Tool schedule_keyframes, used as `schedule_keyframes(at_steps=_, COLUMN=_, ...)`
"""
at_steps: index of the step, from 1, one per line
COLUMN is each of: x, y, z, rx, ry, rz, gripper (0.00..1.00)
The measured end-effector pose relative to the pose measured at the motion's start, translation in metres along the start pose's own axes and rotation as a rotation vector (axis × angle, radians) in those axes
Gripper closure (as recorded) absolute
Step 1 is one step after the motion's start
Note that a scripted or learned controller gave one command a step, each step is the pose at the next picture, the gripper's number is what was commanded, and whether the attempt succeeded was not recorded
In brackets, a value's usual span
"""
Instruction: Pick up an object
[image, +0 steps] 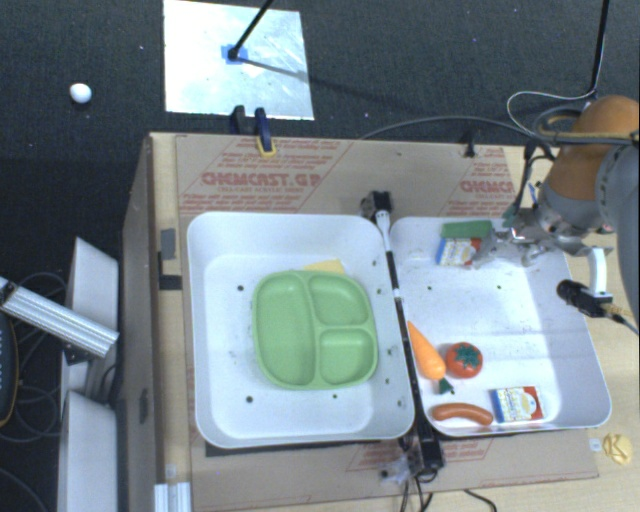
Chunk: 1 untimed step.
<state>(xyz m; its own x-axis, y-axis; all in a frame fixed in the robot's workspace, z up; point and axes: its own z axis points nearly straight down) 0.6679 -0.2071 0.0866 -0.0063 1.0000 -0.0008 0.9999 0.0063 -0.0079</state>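
The arm (585, 165) reached in from the right, its orange band above the wrist, with the hand (500, 243) low over the far end of the right bin (520, 300). The hand sat just beside a small green-and-white carton (462, 243) lying near the bin's far wall. Whether the hand was apart or together, or touching the carton, could not be told; that part of the frame was blurred.

At the near end of the right bin lay a toy carrot (426, 353) against the divider side, with a toy tomato (463, 359) just beside it. Nearer still lay a toy sausage (462, 413) and, next to it, a small blue-and-white packet (519, 405).

The left bin (225, 300) held a green divided plate (315, 329) with three compartments, roughly centred. A yellow flat piece (325, 267) showed past the plate's far edge, mostly hidden under it.

Both bins rested side by side on a brown board (260, 175) printed with red lettering, on the worktop.
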Motion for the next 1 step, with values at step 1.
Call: schedule_keyframes(at_steps=1, x=0.0000, y=0.0000, z=0.0000, rx=0.000, ry=0.000, rz=0.000, gripper=0.00)
